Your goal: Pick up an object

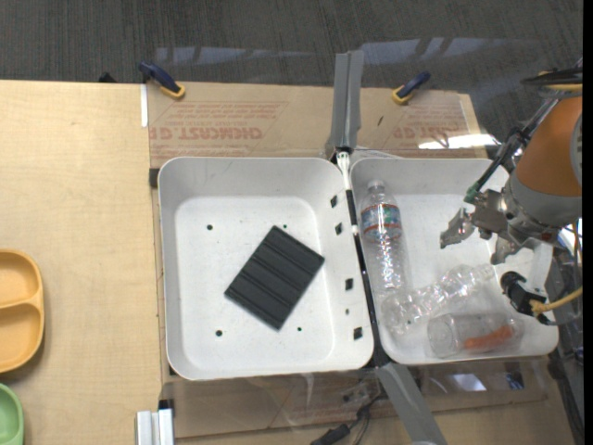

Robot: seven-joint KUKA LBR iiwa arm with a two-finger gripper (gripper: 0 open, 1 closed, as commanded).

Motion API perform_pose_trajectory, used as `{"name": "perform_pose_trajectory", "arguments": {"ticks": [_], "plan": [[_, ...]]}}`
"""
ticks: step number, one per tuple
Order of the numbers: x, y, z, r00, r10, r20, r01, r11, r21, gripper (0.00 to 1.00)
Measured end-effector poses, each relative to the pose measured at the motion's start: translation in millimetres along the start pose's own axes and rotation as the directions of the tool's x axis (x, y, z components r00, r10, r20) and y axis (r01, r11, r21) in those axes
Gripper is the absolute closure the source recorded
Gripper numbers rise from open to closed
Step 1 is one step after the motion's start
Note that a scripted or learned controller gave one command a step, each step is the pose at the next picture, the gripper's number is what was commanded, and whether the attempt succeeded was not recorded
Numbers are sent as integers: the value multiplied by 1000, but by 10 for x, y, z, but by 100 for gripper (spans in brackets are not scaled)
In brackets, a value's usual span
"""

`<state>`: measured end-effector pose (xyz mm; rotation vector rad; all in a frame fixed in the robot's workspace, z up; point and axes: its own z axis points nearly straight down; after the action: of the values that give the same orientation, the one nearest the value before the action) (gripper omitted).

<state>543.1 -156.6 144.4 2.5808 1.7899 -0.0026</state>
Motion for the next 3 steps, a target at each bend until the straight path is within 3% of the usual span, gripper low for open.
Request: {"name": "perform_pose_trajectory", "arguments": {"ticks": [1,2,3], "plan": [[-305,-217,535,994,-109,-1,109,994,1,0],[-432,179,533,969,-246,-5,246,969,2,0],[-175,27,533,941,-337,-2,337,941,2,0]]}}
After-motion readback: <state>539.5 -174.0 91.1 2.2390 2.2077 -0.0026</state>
